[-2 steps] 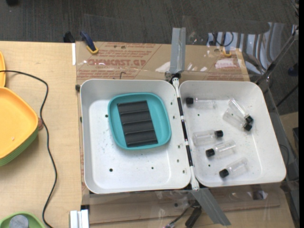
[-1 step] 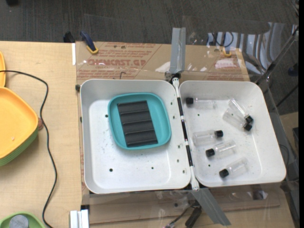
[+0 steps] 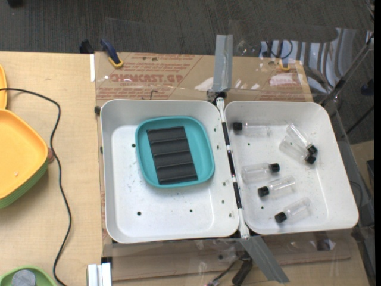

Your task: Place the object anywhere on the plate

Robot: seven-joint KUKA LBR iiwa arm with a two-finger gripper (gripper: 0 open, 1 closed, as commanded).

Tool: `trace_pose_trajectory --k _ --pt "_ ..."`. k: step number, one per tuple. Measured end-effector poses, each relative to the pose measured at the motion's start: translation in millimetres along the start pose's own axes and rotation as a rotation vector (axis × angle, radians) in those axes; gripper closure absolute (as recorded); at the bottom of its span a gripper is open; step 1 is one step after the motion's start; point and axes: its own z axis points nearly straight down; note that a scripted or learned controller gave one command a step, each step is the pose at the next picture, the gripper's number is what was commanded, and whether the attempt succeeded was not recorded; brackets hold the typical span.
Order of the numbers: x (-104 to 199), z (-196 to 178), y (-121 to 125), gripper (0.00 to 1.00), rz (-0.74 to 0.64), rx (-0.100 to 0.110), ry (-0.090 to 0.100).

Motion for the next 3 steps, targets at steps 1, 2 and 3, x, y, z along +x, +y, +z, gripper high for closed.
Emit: trace_pose_trajectory --k 1,2,3 --pt "-1.3 0.5 0.1 0.00 0.002 0.001 -0.001" --pt "0.8 0.0 0.0 0.00 -0.002 -0.001 -0.001" --pt "0.8 -0.3 0.1 0.00 -0.001 0.000 0.000"
